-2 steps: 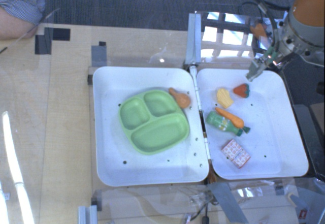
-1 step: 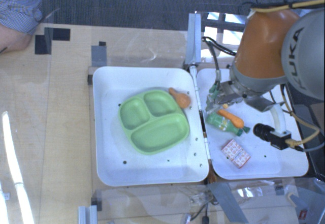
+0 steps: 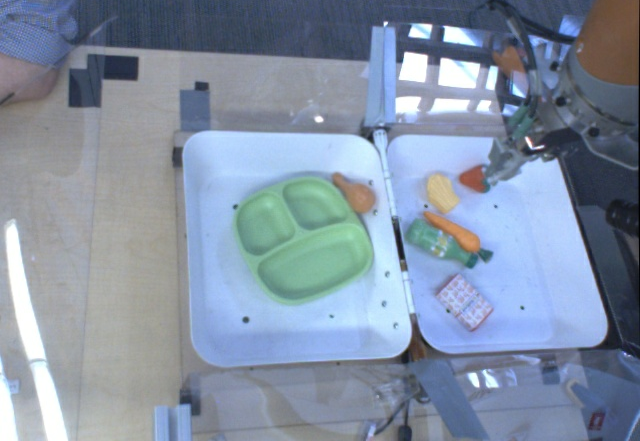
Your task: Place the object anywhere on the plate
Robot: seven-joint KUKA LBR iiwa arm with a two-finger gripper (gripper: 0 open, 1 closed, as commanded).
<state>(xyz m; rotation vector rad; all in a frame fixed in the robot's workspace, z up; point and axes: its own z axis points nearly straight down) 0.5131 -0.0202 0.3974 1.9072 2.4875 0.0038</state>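
Two white bins sit side by side on the desk; the tool (image 3: 497,169) is low in the right bin (image 3: 560,259), its tip touching a small red piece (image 3: 473,179), though I cannot tell whether it grips it. Just left of the tool lies a yellow piece (image 3: 442,193); below it a carrot (image 3: 450,226), a green bottle (image 3: 440,243) and a checked box (image 3: 464,301). Far left, in the other bin (image 3: 215,319), rests the green plate (image 3: 302,239) with an orange pear-shaped piece (image 3: 354,192) at its rim.
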